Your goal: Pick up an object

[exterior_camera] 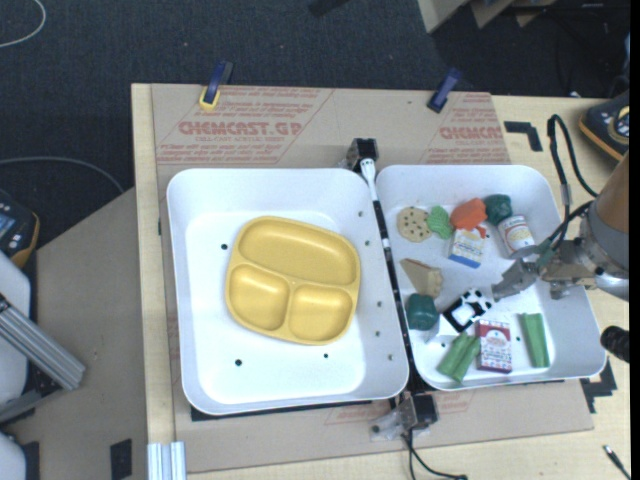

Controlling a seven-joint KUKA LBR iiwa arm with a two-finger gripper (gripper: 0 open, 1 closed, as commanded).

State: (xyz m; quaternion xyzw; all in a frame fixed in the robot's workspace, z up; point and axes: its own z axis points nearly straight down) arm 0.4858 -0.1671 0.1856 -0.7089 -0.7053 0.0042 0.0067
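The right bin [570, 218] holds several small items: a cookie [412, 224], an orange piece [468, 214], a dark green piece [497, 208], a small jar [516, 233], a blue and white carton [466, 248], a tan wedge [422, 274], a teal cup [421, 312], a black and white die [468, 308], a green cylinder [458, 356], a red box [496, 346] and a green bar [535, 340]. My gripper [512, 278] reaches in from the right and hangs over the bin's middle right, just above the red box and right of the die. Nothing shows in its grasp.
The left bin [190, 268] carries a yellow divided plate [292, 278]. A black ridge [380, 248] separates the two bins. Cardboard [300, 118] lies under both, held by clamps at the far edge. Cables [560, 158] run along the right side.
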